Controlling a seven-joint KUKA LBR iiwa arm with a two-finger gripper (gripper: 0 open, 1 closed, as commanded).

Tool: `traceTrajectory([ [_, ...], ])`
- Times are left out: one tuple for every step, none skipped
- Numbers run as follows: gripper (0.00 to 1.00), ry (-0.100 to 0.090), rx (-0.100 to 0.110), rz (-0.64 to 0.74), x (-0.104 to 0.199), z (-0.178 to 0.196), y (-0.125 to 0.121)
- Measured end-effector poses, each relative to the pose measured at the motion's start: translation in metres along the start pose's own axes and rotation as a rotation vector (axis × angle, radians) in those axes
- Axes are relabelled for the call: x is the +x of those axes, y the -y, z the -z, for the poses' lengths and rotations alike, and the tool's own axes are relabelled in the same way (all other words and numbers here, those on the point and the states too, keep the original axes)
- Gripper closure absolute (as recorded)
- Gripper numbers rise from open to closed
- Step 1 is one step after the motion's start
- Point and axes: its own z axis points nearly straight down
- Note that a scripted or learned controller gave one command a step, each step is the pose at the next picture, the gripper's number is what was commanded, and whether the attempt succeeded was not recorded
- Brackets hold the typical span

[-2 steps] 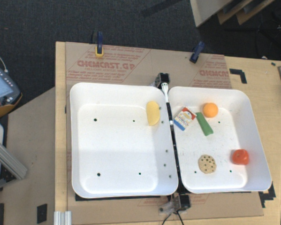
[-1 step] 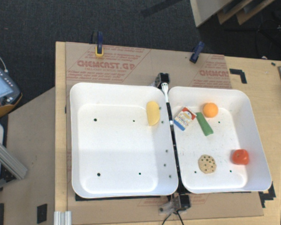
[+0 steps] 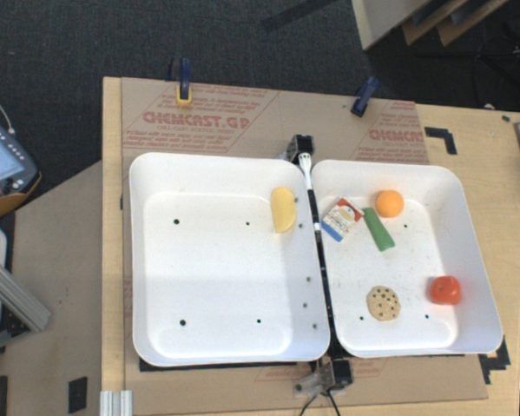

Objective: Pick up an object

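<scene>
In the left bin (image 3: pixel 153 267) a yellow banana-like piece (image 3: pixel 282 209) lies against the far right wall. The right bin (image 3: pixel 473 283) holds an orange ball (image 3: pixel 388 203), a green stick (image 3: pixel 379 229), a small white carton with red and blue print (image 3: pixel 339 220), a round speckled cookie (image 3: pixel 383 302) and a red ball (image 3: pixel 445 290).
The two bins meet along a black strip (image 3: pixel 315 240) on a brown board (image 3: pixel 247 115). A blue and yellow clamp (image 3: pixel 184 82) and a blue clamp (image 3: pixel 365 95) grip the board's far edge. A cable (image 3: pixel 319 406) hangs off the front edge.
</scene>
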Motion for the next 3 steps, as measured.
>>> traceTrajectory([
  [1.0,0.005,-0.007,0.001,0.0,0.012,-0.001],
  [0.0,0.004,-0.005,0.001,0.0,0.011,-0.001],
  [1.0,0.008,-0.012,0.001,0.0,0.023,-0.001],
])
